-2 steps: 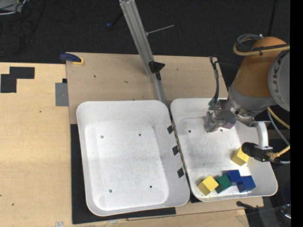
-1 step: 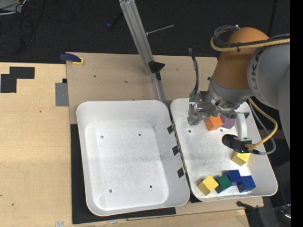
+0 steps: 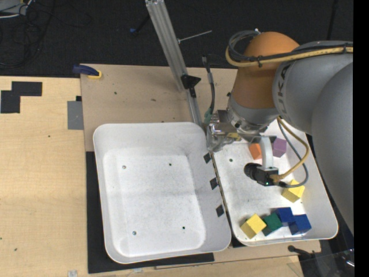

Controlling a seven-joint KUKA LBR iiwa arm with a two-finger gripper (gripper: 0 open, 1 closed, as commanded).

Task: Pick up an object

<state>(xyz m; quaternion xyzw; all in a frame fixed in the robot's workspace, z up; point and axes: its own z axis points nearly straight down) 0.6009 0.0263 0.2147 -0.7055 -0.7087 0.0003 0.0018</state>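
The hand hangs over the top corner of the right bin, hunting for a block. I cannot tell if it is spread or pressed together. The orange block lies close by. Next the hand should line up over it and drop.

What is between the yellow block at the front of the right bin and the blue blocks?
A green block sits between that yellow block and the blue blocks, close against both, as the camera view shows.
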